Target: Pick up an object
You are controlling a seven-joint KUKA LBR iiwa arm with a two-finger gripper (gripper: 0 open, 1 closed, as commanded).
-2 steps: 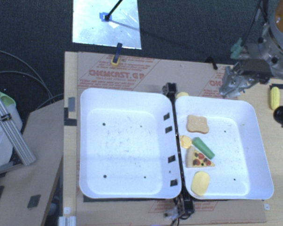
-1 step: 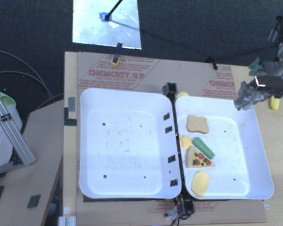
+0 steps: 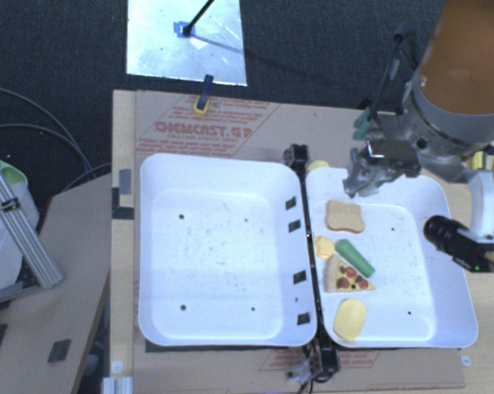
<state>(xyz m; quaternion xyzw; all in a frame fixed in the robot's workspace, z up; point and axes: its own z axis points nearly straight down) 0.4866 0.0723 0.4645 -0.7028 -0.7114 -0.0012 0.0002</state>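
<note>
The gripper (image 3: 364,182) hovered near the right bin's (image 3: 450,327) far edge — jaw state indeterminate. Approach step; next, descent onto the toast slice (image 3: 345,216).

This is my test bench in a robotics lab: two shallow white bins (image 3: 220,256) sit side by side on a printed board (image 3: 205,125) over a plain wooden bench (image 3: 82,226), with dark carpet (image 3: 58,37) behind, loose black cables (image 3: 38,126) trailing across, and an aluminium frame rail (image 3: 21,223) at the left
</note>
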